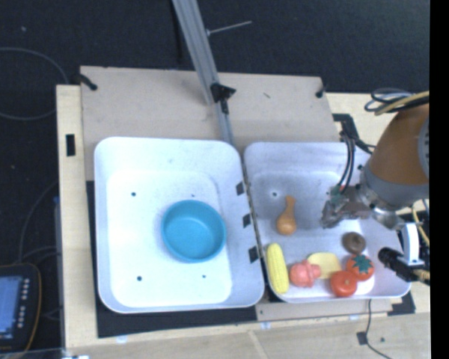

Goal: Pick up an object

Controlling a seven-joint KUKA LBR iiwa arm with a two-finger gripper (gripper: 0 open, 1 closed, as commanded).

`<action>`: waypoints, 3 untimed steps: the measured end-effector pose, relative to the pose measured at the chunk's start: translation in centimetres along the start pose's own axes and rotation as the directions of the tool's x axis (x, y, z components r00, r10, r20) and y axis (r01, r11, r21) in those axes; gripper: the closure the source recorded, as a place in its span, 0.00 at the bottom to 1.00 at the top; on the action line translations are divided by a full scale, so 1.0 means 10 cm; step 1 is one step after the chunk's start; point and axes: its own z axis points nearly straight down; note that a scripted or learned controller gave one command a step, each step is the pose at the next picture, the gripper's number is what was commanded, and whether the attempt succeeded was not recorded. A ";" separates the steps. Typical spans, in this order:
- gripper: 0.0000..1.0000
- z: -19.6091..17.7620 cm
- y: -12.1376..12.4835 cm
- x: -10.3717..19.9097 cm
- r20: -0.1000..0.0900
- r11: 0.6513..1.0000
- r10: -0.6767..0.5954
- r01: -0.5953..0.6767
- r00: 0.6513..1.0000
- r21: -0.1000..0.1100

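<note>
KUKA iiwa arm, one unit, reaching in from the right edge.

Grey body with the orange band (398,149) broad and rounded in the upper right, above the wrist. Wrist section grey, angled down and to the left. Dark cables run along the upper side toward the gripper (332,214), which sits low at the arm's left end, pointing down-left; it is small and dark, its finger spacing too indistinct to read.
</note>
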 end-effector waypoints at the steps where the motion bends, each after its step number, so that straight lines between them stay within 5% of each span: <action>1: 1.00 -0.45 0.04 -0.02 0.001 1.000 -0.009 0.009 1.000 -0.001; 3: 1.00 -1.47 0.05 -0.06 0.001 1.000 -0.013 0.013 1.000 -0.001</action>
